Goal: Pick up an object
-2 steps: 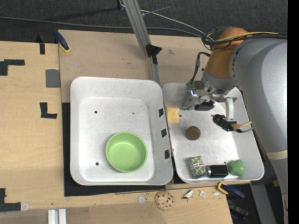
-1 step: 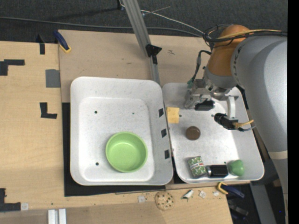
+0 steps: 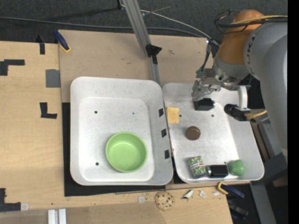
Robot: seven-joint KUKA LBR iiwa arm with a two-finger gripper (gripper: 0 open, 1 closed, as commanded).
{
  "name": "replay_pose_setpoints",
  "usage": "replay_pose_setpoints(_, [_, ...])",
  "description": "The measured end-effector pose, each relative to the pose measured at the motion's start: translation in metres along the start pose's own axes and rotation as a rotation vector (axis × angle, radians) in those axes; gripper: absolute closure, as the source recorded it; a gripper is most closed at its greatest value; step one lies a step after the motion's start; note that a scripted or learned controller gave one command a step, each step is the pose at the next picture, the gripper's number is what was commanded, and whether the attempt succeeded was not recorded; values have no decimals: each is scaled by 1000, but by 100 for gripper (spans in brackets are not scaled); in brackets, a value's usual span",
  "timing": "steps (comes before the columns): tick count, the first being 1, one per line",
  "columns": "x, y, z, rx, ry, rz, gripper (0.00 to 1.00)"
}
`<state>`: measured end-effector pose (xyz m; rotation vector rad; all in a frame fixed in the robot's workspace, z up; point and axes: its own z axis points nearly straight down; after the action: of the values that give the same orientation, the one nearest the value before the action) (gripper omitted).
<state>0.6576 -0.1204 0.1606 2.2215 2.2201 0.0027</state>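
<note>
The pincer (image 3: 203, 93) hangs at the upper part of the right bin (image 3: 243, 139), just above a small black block (image 3: 203, 105) — whether it grips, I cannot tell. Lower left, a green bowl (image 3: 126, 151) sits in the left bin (image 3: 84, 125).

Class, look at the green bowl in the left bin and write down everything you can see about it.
The green bowl is round, a plain light green with a smooth, plastic-looking surface and a slightly thicker rim. It stands upright, open side up, with nothing visible inside. It rests on the floor of the left bin, toward the near edge and right of centre. It touches only the bin floor.
</note>
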Motion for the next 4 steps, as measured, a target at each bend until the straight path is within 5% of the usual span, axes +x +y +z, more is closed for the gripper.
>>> replay_pose_setpoints(2, [-4, 1, -109, -1, 0, -3, 100])
replay_pose_setpoints(4, [105, -6, -79, 9, 1, -7, 100])
